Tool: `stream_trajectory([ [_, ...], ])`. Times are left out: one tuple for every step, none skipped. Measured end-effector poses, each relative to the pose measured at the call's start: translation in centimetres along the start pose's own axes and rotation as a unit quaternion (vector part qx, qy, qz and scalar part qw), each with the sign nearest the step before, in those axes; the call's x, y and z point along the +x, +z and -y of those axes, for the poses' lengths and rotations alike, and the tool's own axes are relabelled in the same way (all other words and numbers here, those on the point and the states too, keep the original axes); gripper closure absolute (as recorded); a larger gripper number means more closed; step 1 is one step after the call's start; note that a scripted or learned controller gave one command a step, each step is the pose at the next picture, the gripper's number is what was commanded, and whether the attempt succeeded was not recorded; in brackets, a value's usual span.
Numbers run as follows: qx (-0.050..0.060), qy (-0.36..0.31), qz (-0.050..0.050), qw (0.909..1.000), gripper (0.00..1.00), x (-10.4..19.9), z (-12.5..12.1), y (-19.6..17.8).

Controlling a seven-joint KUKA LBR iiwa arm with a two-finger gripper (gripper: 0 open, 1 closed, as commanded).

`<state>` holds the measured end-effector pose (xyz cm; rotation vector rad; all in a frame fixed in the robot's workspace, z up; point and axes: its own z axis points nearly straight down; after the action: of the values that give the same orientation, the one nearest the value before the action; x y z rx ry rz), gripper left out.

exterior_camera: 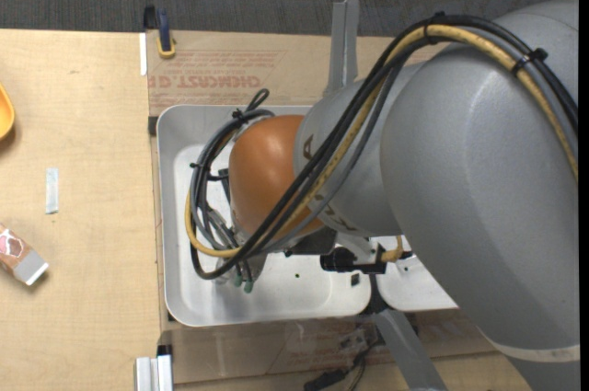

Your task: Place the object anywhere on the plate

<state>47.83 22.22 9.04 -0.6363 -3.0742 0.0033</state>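
Observation:
The grey arm (479, 187) reaches in from the right, and its orange band (267, 173) hangs over the left white bin (179, 196). Black and yellow cables (207, 224) loop around the wrist. The wrist and cables cover most of the bin's floor and whatever lies on it. The gripper (235, 274) sits low under the wrist near the bin's front left corner, with dark parts and a green tip poking out there. Only a bare strip of the bin's floor (304, 288) shows along the front.
A corner of the right bin (419, 288) peeks out under the arm. On the wooden bench to the left lie a small white strip (51, 191), a wrapped bar (20, 256) and an orange thing (5, 113) at the edge. Brown cardboard (221, 81) lies behind the bin.

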Motion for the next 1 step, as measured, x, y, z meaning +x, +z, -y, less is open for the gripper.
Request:
stream_trajectory([
  [0.0,0.0,0.0,1.0,0.0,-0.03,0.02,-0.01],
])
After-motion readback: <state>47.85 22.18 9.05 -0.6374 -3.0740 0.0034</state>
